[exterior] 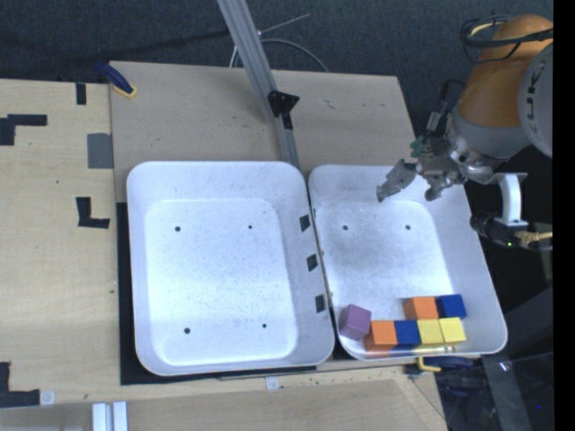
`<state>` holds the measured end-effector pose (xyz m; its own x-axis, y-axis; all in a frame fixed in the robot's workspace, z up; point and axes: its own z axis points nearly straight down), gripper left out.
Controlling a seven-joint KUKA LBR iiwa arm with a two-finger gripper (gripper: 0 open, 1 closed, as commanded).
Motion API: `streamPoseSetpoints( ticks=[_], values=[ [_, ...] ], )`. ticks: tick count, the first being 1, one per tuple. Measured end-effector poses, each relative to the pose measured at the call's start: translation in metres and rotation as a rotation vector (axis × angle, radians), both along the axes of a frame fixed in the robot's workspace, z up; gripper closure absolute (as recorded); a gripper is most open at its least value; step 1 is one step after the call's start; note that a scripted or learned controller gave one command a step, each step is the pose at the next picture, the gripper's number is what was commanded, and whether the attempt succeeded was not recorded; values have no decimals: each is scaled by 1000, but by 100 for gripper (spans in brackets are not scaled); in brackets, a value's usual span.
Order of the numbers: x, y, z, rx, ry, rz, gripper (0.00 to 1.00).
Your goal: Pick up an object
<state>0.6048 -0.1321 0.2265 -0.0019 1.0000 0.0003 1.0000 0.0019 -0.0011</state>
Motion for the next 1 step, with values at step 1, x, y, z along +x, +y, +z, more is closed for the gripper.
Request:
streamPoseSetpoints(
  ticks=[1],
  values=[
    [26,13,-61,0,5,1,0]
  ],
)
